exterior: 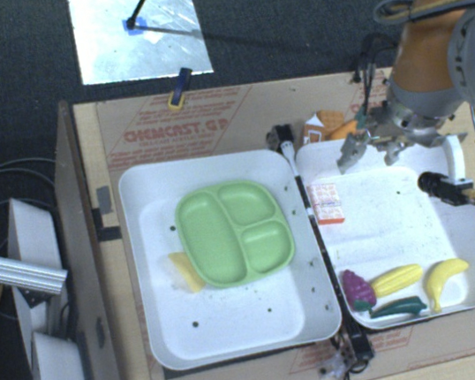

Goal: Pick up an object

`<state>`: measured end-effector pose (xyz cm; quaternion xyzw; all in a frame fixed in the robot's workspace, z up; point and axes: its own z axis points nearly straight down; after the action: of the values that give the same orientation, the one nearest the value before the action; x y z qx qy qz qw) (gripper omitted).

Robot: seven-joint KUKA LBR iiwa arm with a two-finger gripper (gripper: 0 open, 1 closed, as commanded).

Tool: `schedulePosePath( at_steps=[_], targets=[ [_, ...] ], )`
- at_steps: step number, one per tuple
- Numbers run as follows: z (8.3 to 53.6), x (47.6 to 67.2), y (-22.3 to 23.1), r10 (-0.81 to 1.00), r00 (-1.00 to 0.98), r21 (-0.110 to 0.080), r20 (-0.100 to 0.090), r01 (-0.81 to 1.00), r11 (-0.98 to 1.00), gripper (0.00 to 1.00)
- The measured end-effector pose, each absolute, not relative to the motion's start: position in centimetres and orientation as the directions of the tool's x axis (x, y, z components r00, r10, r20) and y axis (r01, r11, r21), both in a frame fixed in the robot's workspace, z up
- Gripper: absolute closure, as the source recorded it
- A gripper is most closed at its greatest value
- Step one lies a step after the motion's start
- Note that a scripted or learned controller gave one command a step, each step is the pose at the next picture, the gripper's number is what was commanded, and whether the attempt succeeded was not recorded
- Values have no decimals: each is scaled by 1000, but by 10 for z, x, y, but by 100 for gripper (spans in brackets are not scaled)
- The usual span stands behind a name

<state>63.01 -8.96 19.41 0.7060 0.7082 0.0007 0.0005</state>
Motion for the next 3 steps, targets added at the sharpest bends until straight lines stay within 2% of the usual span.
schedulePosePath(
  at_steps=[1, 2, 3],
  targets=[
    [205, 631, -89, 1000, -6, 5, 1, 1000, 6, 100],
    [183, 587, -66, 1000, -2, -4, 1, 1000, 2, 100],
    [184, 519, -9, 1000, -7, -5, 3, 1000, 7, 100]
  ],
)
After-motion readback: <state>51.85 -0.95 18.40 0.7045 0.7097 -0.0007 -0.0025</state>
